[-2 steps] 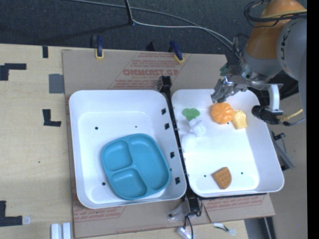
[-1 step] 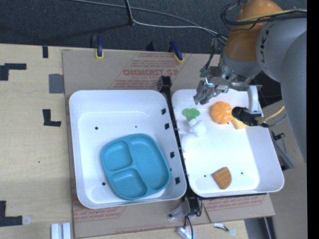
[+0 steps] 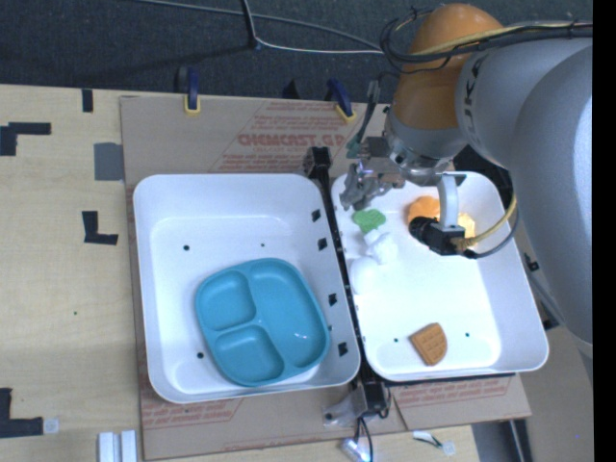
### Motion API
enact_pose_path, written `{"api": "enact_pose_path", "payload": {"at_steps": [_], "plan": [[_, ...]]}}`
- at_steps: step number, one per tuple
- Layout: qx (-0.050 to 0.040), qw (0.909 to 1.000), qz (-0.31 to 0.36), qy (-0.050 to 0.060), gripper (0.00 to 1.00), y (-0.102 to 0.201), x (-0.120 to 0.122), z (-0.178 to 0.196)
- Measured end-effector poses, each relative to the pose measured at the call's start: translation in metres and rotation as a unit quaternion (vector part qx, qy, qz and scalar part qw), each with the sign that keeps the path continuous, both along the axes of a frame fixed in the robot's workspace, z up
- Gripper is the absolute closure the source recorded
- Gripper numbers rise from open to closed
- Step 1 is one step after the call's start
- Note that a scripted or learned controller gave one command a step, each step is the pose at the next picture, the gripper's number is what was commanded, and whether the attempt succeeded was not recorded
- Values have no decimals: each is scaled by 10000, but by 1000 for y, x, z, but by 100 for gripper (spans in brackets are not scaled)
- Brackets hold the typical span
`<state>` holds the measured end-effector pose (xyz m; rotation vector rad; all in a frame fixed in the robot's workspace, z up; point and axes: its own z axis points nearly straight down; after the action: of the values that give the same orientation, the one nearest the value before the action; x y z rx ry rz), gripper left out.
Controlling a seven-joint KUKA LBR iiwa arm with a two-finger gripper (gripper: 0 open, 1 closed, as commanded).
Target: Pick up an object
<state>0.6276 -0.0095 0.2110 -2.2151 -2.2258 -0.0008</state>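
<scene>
The pincer [image 3: 364, 189] hangs over the right bin [image 3: 500, 354] at its 11 o'clock corner, just above a small green object [image 3: 369, 220]; I cannot tell its state. An orange object [image 3: 423, 207] sits half hidden behind the wrist. A tan biscuit-like piece [image 3: 429, 343] lies at 6 o'clock. A blue divided plate [image 3: 260, 320] fills the left bin [image 3: 154, 219].

even, fairly bright overhead light; the white bins [image 3: 438, 296] are near blown out, with soft glare on the blue plate [image 3: 260, 320]. shadows are faint and short, darkest under the arm [image 3: 500, 94] at upper right. focus is soft overall, the arm's near bulk blurred, and the dark backdrop is grainy.
</scene>
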Motion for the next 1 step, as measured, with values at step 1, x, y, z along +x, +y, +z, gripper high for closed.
{"api": "enact_pose_path", "payload": {"at_steps": [1], "plan": [[0,10000,1,-1,100,52,-14,4]]}}
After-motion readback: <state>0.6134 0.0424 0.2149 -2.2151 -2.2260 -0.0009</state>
